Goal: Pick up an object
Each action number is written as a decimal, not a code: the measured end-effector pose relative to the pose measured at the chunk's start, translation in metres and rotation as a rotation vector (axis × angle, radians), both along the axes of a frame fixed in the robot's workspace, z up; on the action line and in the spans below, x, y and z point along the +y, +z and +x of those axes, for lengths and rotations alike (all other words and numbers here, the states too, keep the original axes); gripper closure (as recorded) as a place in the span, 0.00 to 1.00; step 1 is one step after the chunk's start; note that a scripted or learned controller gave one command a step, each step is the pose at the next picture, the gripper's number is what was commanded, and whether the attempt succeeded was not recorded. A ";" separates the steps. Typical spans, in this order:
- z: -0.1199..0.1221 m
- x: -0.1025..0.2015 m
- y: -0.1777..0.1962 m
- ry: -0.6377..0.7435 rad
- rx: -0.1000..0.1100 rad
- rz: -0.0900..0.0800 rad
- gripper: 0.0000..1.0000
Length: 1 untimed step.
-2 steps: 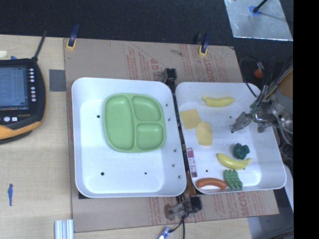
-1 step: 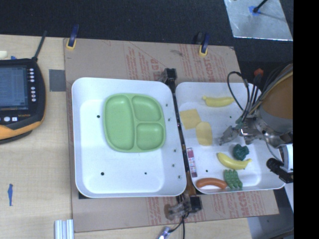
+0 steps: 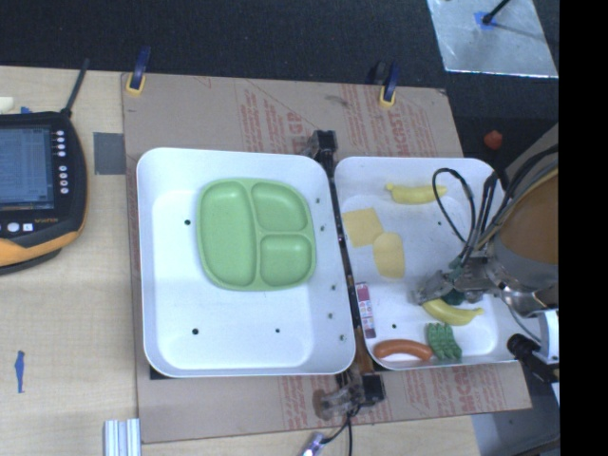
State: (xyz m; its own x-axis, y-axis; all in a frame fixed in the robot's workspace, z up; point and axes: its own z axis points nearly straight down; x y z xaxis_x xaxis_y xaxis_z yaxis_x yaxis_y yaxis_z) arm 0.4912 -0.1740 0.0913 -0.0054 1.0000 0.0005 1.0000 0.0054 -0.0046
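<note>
Right now I have the hand (image 3: 445, 291) low in the right bin (image 3: 475, 171), toward its near right part, with the arm coming in over the bin's right edge. From this slanted view I cannot tell how it is set or whether it has anything; nothing clearly shows in its grip. Touching or just under it, on the near side, lies a yellow banana (image 3: 453, 313), its long axis running left to right with a slight droop to the right. I judge that the closest candidate, so the move hinges on dropping a little toward me and closing across that axis. Further out sit green broccoli (image 3: 443, 342), a sausage (image 3: 402, 351), two pale yellow slices (image 3: 362, 225), and a second banana (image 3: 414, 194) at the far side.
</note>
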 end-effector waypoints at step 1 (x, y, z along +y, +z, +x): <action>0.054 0.000 0.001 0.000 -0.002 -0.001 0.00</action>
State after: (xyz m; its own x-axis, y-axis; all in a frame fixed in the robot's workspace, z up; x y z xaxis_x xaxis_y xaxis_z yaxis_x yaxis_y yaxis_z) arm 0.5451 -0.1740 0.0920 -0.0053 1.0000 -0.0002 1.0000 0.0053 -0.0022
